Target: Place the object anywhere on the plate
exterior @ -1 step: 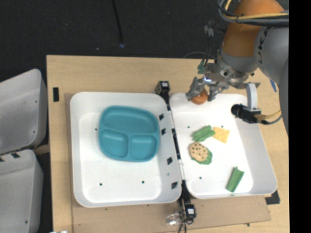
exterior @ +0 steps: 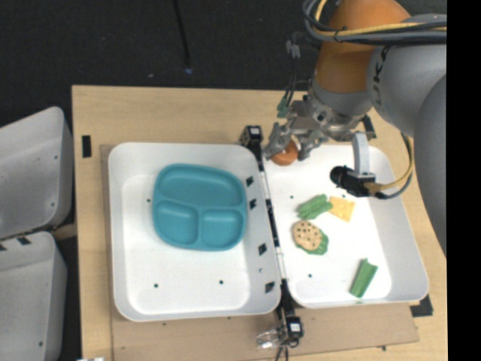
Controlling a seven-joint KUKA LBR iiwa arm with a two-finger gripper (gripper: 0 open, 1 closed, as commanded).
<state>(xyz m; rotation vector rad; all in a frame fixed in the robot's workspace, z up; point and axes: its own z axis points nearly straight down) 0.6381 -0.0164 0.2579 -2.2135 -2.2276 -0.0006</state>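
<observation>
I see the gripper point(exterior: 289, 147) low over the far left corner of the right bin point(exterior: 391, 277), its jaws closed around a small orange-brown object point(exterior: 285, 156) that sits between the fingers, just beside the divide between the bins. The teal plate point(exterior: 200, 205) lies in the left bin point(exterior: 135, 284), well apart from it. In the right bin I also see a green piece point(exterior: 314, 205), a yellow wedge point(exterior: 343, 209), a cookie point(exterior: 307, 235) and a green stick point(exterior: 363, 278).

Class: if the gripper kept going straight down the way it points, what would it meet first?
Probably the small orange-brown object right under the gripper, near the right bin's upper-left corner; depth is unclear.
</observation>
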